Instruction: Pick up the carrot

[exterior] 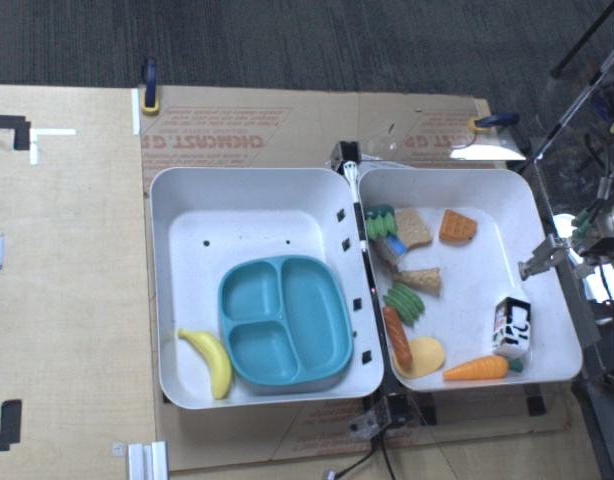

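While you look down on the bench, your carrot (477,369) is lying flat along the near wall of the right bin (522,268), orange body pointing left, green end to the right. Just above that green end a small black-and-white milk carton (512,327) stands upright, close to touching it. To the carrot's left you have a round yellow piece (425,353) and, beside that, a hot dog (397,335) running along the bin's left wall. Further back sit a green leafy piece (404,301), a slice of brown bread (412,227) and an orange wedge (457,226). Over in the left bin (187,218) you see a teal divided plate (285,319) with a banana (212,357) beside it on the left. As for the arm, some metal parts show at the right edge, too indistinct to pick out a gripper, so you cannot tell what state the hand is in.
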Controlling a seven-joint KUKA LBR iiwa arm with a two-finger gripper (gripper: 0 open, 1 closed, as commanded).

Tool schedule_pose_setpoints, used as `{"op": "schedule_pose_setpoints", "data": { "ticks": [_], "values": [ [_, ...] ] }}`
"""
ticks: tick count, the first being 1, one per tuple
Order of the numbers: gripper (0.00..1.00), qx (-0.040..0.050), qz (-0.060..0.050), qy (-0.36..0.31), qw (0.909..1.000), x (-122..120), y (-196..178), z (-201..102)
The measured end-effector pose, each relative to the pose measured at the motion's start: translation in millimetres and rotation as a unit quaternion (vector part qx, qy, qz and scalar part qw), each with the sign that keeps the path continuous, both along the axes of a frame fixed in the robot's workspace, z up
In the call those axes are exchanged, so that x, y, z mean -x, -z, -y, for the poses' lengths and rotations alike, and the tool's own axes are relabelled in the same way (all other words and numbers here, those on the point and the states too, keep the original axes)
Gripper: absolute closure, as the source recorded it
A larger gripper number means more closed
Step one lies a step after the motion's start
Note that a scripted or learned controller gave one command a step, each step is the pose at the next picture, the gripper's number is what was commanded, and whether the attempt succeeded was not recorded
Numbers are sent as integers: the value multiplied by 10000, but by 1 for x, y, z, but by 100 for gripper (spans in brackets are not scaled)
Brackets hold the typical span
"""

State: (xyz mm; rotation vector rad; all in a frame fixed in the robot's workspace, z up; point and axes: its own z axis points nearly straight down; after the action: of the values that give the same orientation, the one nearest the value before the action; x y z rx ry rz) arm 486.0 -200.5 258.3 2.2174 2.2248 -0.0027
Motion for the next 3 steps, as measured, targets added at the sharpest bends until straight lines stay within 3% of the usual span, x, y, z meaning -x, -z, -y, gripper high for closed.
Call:
{"op": "schedule_pose_setpoints", "data": {
  "ticks": [1, 2, 3],
  "values": [
    [0, -3, 3, -555, 9985, 7, 45, -54],
    [0, -16, -11, -1725, 9850, 8, 100, -81],
    [0, -12, 1, -2310, 9730, 8, 167, -98]
  ]
}}
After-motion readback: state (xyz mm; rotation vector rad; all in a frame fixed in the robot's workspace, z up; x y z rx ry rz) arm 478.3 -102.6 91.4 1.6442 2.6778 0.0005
